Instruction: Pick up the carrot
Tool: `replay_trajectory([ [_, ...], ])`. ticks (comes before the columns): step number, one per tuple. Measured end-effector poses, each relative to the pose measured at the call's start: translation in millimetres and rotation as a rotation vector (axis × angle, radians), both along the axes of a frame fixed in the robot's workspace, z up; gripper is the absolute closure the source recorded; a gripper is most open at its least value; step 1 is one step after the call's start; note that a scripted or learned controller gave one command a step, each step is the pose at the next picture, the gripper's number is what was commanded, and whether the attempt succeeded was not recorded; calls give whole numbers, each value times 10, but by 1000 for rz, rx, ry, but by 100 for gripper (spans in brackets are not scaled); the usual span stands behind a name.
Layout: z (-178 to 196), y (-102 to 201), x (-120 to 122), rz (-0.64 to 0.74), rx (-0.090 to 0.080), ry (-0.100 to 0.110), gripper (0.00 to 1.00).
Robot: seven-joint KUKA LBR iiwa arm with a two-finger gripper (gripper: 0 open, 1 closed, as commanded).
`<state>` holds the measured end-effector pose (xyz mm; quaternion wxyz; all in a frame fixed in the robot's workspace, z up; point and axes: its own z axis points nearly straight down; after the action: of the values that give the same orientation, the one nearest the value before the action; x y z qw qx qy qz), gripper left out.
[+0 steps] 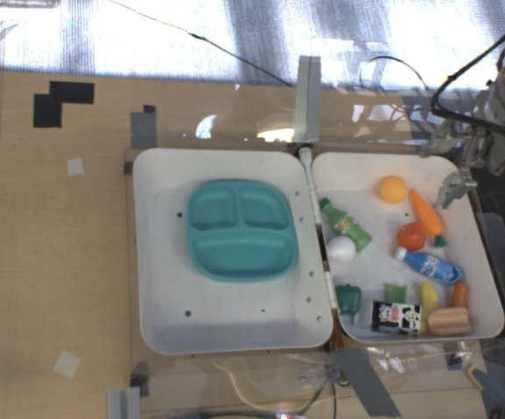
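Note:
The carrot (425, 211), orange with a small green end, lies slanted in the right bin (488, 297), near its far right side. It sits between an orange ball (393, 188) and a red tomato (411, 236). My gripper (446, 169) hangs over the bin's far right corner, just up and right of the carrot. It is open, with one fingertip (453, 190) close to the carrot's upper end and nothing between the fingers.
The right bin also holds a green bottle (346, 225), a white ball (341, 249), a blue bottle (432, 267), a milk carton (397, 317), a bread roll (449, 321) and other small toys. A teal divided plate (239, 241) lies in the left bin (161, 312).

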<state>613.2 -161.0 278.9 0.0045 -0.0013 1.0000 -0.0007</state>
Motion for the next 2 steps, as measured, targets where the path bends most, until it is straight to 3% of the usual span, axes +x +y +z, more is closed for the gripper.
replay_trajectory([
  [1,-1235,-264,352,146,3,10,0],
  [2,-1916,-463,559,165,-1,10,0],
])
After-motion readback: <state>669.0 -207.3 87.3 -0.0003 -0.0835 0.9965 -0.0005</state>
